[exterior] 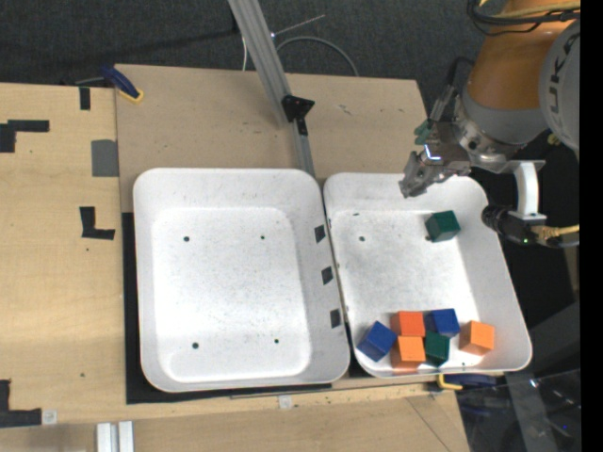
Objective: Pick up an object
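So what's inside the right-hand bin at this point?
The right bin holds a lone green block near its far edge and a cluster at the near edge: two blue, three orange, one green. Nothing visibly hidden beneath them.

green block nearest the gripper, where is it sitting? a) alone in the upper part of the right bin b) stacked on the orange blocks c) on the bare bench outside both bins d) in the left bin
a: the green block lies by itself on the floor of the right bin near its far end, just below the gripper, well apart from the cluster of blue, orange and green blocks at the bin's near edge.
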Available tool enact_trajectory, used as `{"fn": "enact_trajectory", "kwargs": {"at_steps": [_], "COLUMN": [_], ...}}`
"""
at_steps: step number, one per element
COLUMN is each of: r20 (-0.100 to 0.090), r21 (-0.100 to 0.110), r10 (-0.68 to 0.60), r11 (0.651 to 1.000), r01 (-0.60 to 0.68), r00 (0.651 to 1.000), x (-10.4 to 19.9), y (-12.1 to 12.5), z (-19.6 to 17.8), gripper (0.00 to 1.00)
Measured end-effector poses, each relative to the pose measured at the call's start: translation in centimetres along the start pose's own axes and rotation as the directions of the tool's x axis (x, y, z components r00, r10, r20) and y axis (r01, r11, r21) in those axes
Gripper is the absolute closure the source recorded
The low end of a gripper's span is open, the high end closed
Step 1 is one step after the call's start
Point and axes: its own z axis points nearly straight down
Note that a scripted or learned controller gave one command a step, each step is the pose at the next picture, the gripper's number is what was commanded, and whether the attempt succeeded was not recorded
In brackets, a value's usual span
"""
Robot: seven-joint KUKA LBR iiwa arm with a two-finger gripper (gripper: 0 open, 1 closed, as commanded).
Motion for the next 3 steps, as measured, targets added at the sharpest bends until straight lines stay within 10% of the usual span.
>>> {"fn": "enact_trajectory", "kwargs": {"at_steps": [3], "r20": [0.001], "r21": [0.001], "r10": [0.0], "r11": [1.0], "r01": [0.0], "r00": [1.0], "x": [15.9], "y": [1.1], "z": [2.7], "gripper": [1.0]}}
